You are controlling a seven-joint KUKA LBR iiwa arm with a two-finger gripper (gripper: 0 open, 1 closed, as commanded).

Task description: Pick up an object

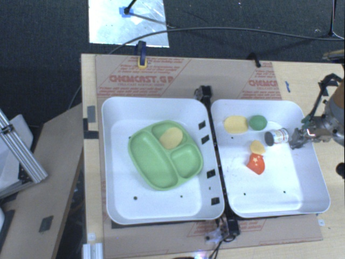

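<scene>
**Arm reaching toward the small can at the right bin's edge**

The arm is coming in from the right side of the frame, and its gripper (299,138) is sitting over the right edge of the right bin (280,198). Just to the left of the fingers, a small silver can (277,136) is lying on its side. Its long axis is running roughly left to right, so it is pointing almost straight at the gripper. The near end of the can seems to be touching the gripper or standing just beside it. Whether the fingers are wide or narrow, I cannot tell, because this part is small and blurred. I also cannot see the can between them, so I am not calling it held.

Counting the things in the right bin, there are five: one silver can, one yellow round piece (235,124) and one green ball (257,122) in the upper part, one small yellow piece (258,147) near the middle, and one red piece (256,164) just below it. The left bin (124,198) is carrying one green divided plate (156,163), and one yellow piece (171,137) is resting in its upper compartment.

In my judgement the can is the nearest object, and the coming move is depending on closing across its short side, not along its length.
</scene>
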